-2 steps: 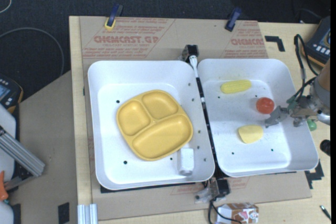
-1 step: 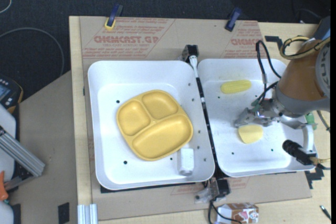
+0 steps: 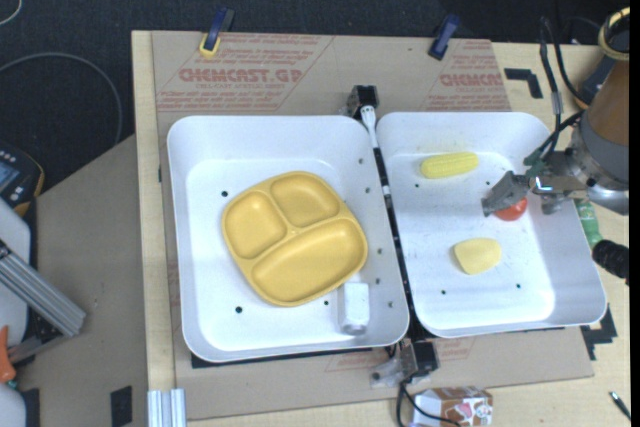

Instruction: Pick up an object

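Observation:
In the right bin (image 3: 560, 300) lie a yellow corn cob (image 3: 449, 165) near the far side, a pale yellow lump (image 3: 477, 255) toward the front, and a small red object (image 3: 513, 208) by the right wall. My gripper (image 3: 512, 194) hangs over the right bin, right above the red object, whose red edge peeks out under the grey fingertips. The left bin (image 3: 200, 315) holds a yellow divided plate (image 3: 293, 236) and a small clear cup (image 3: 354, 306) at its front right corner.
The arm reaches in from the right over the right bin's far right side. Clamps (image 3: 212, 33) and a black fixture (image 3: 362, 100) sit on the cardboard behind the bins. Cables and a small packet (image 3: 462, 406) lie at the front edge.

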Controlling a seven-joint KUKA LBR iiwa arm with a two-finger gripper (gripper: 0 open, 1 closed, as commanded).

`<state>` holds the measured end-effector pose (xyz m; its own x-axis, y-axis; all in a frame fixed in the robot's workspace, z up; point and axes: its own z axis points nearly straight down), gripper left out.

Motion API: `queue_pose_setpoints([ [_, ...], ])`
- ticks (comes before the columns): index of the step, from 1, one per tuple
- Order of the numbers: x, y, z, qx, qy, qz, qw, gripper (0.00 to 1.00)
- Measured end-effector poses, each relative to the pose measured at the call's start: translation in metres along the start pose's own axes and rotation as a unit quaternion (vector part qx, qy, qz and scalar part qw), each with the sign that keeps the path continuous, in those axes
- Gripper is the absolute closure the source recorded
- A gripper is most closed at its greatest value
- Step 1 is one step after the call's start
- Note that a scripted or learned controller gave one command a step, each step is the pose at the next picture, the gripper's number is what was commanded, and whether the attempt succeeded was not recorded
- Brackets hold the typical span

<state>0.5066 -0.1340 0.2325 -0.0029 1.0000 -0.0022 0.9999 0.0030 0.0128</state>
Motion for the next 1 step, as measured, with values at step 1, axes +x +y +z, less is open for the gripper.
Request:
queue_pose_setpoints([
  [1, 0.0244, -0.0068, -0.2797, -0.005, -0.001, 0.0, 1.0, 0.0],
])
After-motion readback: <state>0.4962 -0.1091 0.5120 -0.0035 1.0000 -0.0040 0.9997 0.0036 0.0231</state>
